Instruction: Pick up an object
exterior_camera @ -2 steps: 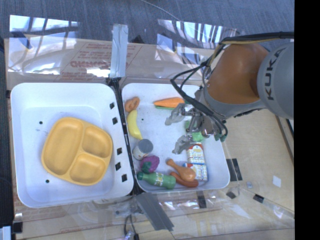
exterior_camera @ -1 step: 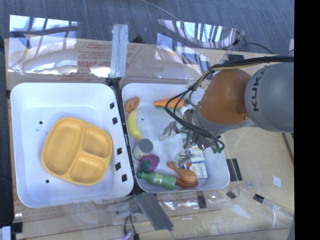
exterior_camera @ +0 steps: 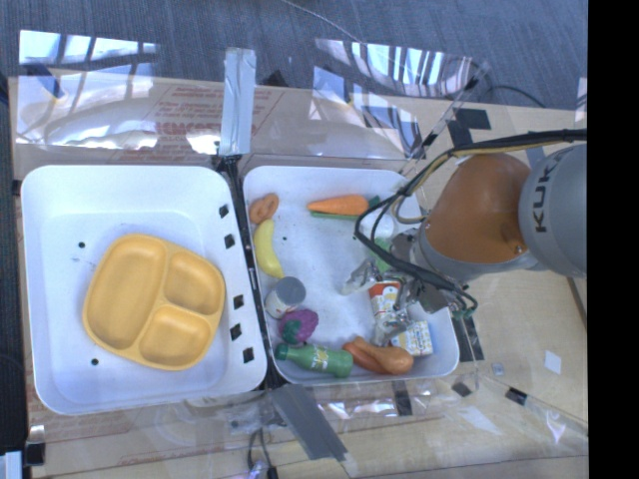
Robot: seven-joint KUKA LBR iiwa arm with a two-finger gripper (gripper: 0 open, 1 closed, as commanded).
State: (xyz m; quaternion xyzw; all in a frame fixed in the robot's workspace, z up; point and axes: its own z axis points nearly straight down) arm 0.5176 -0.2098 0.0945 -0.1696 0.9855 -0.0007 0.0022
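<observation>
Two white bins sit side by side on the desk. Left bin holds a yellow divided tray, lying flat, slightly turned, with three compartments.

Right bin holds a scatter of toys. Along its left wall lie a small orange piece, then a banana just below it, pointing down the bin. Below the banana is a grey round thing, touching a purple toy beneath it. At the bottom wall lies a green bottle on its side, its end near an orange-red toy. Near the top wall a carrot lies sideways, green end to the right.

Toward the bin's right side a small orange-and-white can stands by the gripper, with a white carton just beside, near the bottom right corner. The gripper is down among these things; whether it is wide, narrow or holding anything cannot be told, since cables and the wrist hide it. The arm, with its orange band, reaches in from the right over the bin's edge.
</observation>
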